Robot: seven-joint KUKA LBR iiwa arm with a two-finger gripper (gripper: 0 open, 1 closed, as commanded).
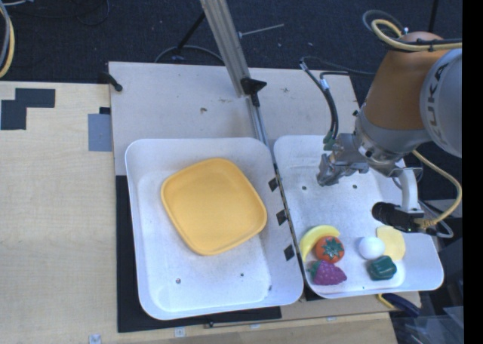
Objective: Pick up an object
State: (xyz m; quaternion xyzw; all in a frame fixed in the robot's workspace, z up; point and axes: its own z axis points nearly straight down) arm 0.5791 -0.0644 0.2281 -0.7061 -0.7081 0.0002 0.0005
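Observation:
My gripper (329,176) hangs over the back part of the right bin (343,203), pointing down, with nothing seen between its fingers. Toy foods lie along that bin's front edge: a yellow banana (315,237), a red tomato (330,249), purple grapes (328,273), a white ball (370,247), a green pepper-like piece (382,268) and a pale yellow slice (392,241). They sit well in front of the gripper, apart from it.
The left bin (151,274) holds a yellow square plate (213,205). A slanted aluminium rail (230,41) stands behind the bins, ending near the divider between them. Bare white floor lies under the gripper in the right bin.

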